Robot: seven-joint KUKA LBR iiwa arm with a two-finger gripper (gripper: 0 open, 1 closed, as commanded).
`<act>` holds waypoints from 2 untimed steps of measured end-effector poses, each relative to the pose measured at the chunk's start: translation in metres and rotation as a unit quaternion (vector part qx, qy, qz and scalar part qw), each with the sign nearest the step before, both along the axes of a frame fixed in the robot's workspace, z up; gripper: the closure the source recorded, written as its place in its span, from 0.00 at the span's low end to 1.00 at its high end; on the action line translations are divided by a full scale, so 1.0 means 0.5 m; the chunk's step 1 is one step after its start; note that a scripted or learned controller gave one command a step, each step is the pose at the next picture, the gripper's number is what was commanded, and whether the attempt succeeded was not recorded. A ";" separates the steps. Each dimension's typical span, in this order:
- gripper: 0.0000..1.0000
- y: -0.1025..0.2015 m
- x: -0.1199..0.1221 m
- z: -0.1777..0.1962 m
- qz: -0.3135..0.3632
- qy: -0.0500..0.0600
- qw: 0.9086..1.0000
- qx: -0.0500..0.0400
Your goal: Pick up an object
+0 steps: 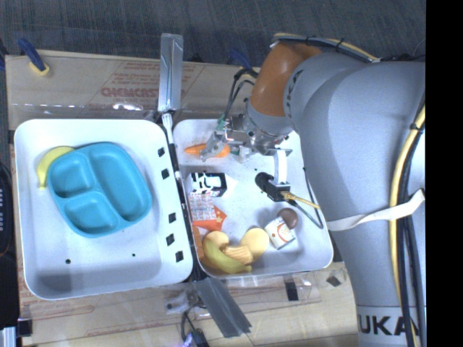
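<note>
Reaching with the hand into the far left corner of the right bin.

Cannot tell how far open, nor whether gripping anything. Poised right at an orange carrot-like piece, touching or just beside it. Nearer the camera along that bin's left wall: a black-and-white card, then a red-and-white packet, then a yellow banana against a pale yellow lump. Just right of the lump, a small white cup with a brown top. Over in the left bin, a blue divided plate partly covering a yellow piece at its far left edge. Under both bins, the worktop.
</note>
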State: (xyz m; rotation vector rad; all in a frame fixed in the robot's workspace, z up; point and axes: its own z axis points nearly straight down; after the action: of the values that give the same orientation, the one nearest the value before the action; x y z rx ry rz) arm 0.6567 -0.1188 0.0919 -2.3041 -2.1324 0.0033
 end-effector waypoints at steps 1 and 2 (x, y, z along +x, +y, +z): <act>1.00 0.003 -0.001 0.020 0.003 0.002 1.000 0.000; 0.00 0.002 -0.002 0.019 0.003 0.004 1.000 0.000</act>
State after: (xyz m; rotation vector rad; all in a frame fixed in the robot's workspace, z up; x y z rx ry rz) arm 0.6559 -0.1177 0.1013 -2.2931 -2.1369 0.0119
